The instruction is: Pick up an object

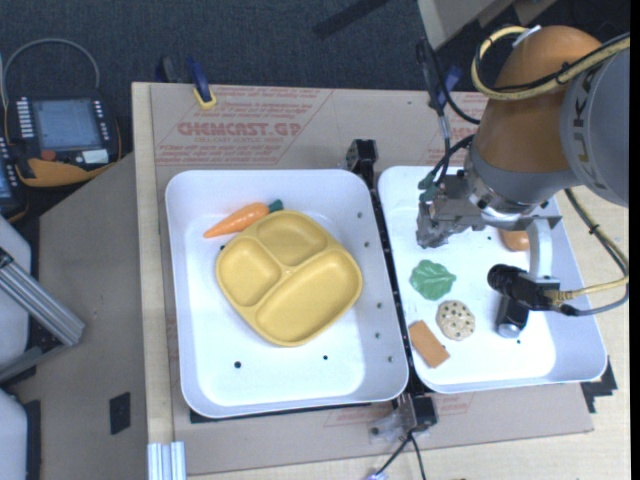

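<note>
My gripper hangs low over the right bin, its dark fingers just above a green leafy toy. Below that lie a round speckled cookie and an orange wedge near the bin's front left. A small orange piece peeks out from under the arm. In the left bin a yellow divided plate lies in the middle, with a toy carrot touching its far left rim. Nothing shows between the fingers.
A black cylindrical fitting on a cable sits over the right bin's middle. A black clamp stands at the far end of the gap between the bins. A pendant with a screen rests off the bench at the left.
</note>
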You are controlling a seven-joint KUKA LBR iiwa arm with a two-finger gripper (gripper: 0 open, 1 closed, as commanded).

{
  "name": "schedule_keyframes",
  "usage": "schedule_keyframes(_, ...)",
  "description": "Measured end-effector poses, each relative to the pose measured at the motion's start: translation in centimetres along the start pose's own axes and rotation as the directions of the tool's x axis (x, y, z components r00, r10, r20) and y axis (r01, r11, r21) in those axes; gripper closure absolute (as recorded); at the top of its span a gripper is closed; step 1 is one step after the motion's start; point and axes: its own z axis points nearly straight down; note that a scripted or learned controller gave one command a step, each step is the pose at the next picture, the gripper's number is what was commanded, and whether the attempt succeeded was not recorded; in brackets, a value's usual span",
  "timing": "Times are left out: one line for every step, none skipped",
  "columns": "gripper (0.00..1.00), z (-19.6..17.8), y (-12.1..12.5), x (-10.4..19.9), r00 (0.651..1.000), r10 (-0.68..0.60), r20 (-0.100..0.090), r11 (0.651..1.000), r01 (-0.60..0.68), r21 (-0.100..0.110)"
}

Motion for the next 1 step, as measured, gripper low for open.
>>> schedule_keyframes(1.00,1.23,-0.34,5.95,1.000,0.000,0.000,1.000,0.000,0.001)
